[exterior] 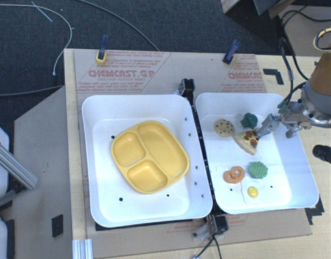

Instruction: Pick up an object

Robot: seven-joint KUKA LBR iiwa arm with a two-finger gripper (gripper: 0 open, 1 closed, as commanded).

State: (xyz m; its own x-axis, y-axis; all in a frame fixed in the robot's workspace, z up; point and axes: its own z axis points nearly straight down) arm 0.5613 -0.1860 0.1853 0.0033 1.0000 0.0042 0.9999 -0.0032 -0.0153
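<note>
The right bin (pixel 295 190) holds several toy foods: a speckled cookie (pixel 223 127), a dark green piece (pixel 249 120), a pizza slice (pixel 247 141), an orange ring (pixel 234 174), a green broccoli piece (pixel 257 170) and a small yellow piece (pixel 252 192). My gripper (pixel 263 128) reaches in from the right, low over the bin. Its tip is just right of the pizza slice and below the dark green piece. Nothing shows as held in it.
The left bin (pixel 101 123) holds a yellow divided tray (pixel 149 155). A black clamp (pixel 186 86) sits between the bins at the back. Blue clips (pixel 103 43) (pixel 230 52) hold the cardboard base. Cables run at the far right.
</note>
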